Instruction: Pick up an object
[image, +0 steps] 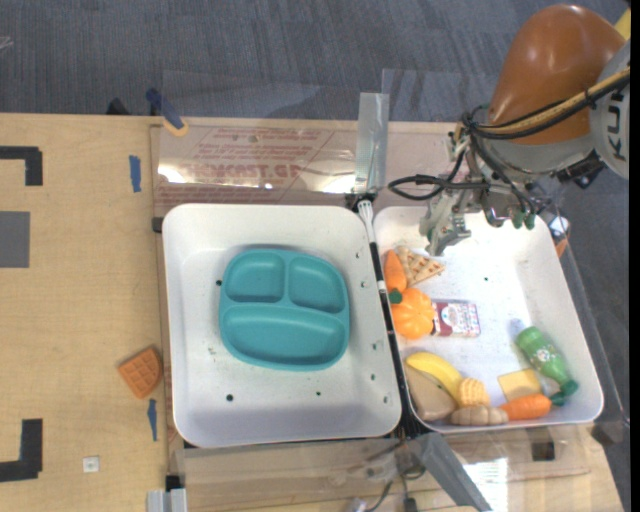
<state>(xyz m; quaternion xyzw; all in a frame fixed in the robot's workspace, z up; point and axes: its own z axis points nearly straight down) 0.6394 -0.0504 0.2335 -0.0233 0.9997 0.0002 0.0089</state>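
Here, the gripper (447, 232) is being held low over the far left part of the right bin (575, 300), just above a pizza slice (423, 267) and a carrot (396, 270); nothing is seen pinched, and how it is set cannot be told. A pumpkin (412, 313), a small maroon carton (459, 319) with unreadable print, a banana (437, 371) and a green bottle (544, 357) are being kept in that bin. A teal divided plate (284, 308) is being borne by the left bin (190, 300). Red lettering on the clear sheet (250, 158) behind is too blurred to be read.
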